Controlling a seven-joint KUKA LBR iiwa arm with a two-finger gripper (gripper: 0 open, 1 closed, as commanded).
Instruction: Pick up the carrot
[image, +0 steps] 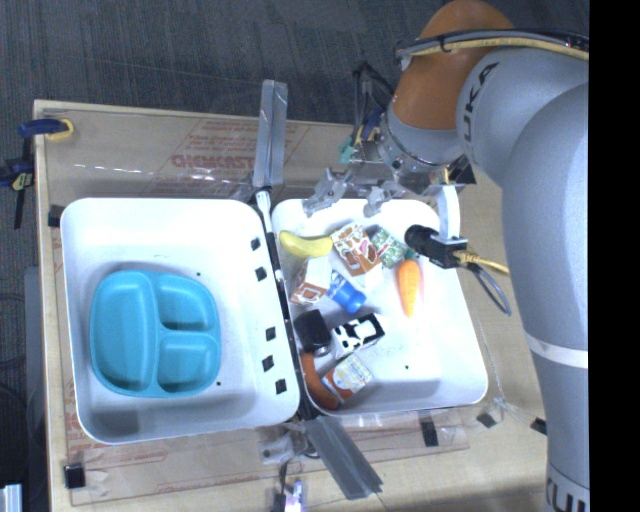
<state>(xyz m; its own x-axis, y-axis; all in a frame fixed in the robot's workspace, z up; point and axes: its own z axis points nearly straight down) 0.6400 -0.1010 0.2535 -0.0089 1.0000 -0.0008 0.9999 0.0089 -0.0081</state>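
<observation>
The orange carrot lies in the right bin, near its right wall, with its tip pointing toward the front. My gripper hovers over the far edge of that bin, up and to the left of the carrot and well apart from it. Its two metal fingers are spread open with nothing between them.
Left of the carrot the right bin holds a banana, snack packets, a blue cup, a black block, a black-and-white item and a brown packet. A blue divided plate sits in the left bin.
</observation>
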